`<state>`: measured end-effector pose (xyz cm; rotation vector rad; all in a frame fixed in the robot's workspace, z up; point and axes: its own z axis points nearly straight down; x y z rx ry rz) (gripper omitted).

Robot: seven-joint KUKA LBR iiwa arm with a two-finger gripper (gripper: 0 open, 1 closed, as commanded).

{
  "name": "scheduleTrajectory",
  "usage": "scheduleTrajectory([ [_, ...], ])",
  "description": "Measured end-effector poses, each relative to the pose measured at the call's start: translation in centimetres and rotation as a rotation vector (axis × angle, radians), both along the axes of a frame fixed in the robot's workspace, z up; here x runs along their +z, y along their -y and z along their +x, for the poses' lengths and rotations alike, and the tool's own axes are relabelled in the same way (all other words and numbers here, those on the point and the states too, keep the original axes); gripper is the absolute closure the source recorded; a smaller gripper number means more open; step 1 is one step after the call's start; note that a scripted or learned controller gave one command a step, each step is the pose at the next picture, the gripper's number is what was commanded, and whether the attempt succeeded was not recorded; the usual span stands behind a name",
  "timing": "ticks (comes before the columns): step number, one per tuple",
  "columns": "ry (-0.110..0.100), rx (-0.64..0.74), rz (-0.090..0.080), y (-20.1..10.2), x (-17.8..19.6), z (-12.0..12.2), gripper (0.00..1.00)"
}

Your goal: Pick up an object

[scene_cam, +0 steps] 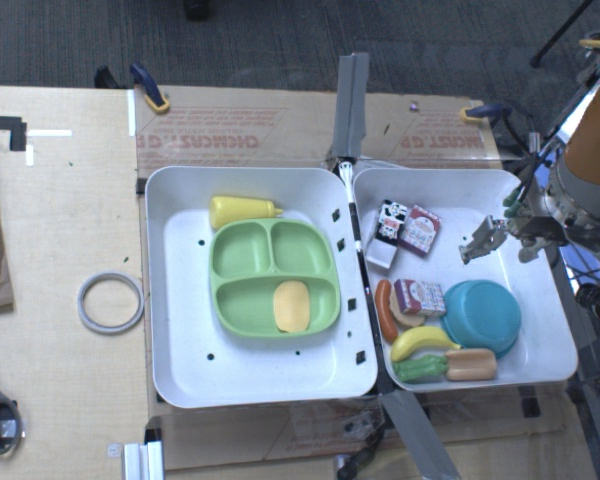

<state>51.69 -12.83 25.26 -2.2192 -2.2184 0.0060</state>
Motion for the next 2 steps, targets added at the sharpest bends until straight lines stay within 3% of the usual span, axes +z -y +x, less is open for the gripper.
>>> scheduleTrajectory([
  [1, 0.002, -0.008, 0.001, 2.8, -10.8, -4.0, 0.00],
  [2, 0.044, 0.071, -0.016, 2.6, -14.1, 0.3, 0.00],
])
